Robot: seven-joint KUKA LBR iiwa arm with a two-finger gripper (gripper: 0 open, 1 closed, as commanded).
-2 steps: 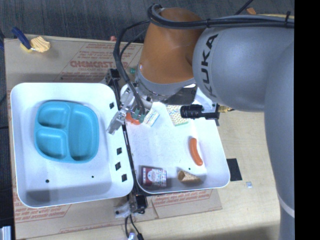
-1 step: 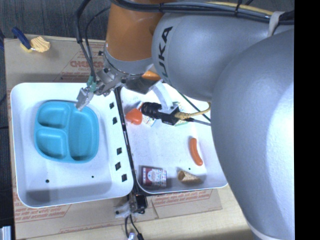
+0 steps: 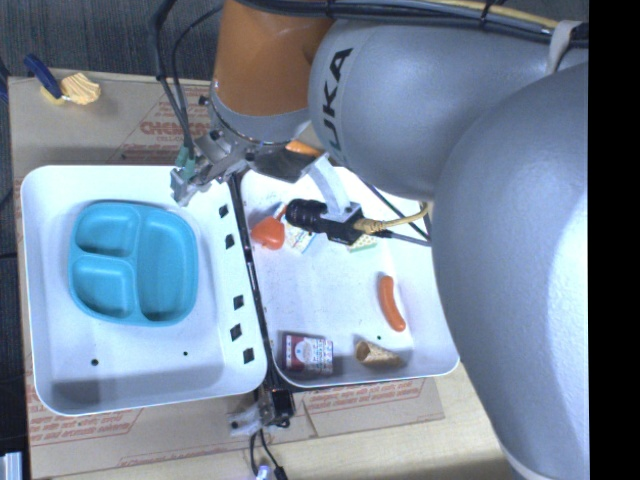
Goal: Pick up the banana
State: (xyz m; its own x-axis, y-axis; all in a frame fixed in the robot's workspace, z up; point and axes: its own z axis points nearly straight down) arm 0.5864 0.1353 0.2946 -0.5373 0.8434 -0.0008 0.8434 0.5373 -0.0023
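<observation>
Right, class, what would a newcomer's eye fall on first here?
The huge grey arm with its orange band dominates the top and right. Next comes the bright blue divided tray in the left bin. A round orange thing and an orange sausage shape lie in the right bin.

"KA" on grey arm [image 3: 400, 98]

Banana [image 3: 301, 149]: one item, yellow-orange. Only a short sliver shows, at the far end of the right bin [image 3: 330, 283], near the wall shared with the neighbouring bin. The rest lies hidden beneath the arm [image 3: 400, 98]. Full shape and pose cannot be told, nor whether it rests flat on the bin floor.
</observation>
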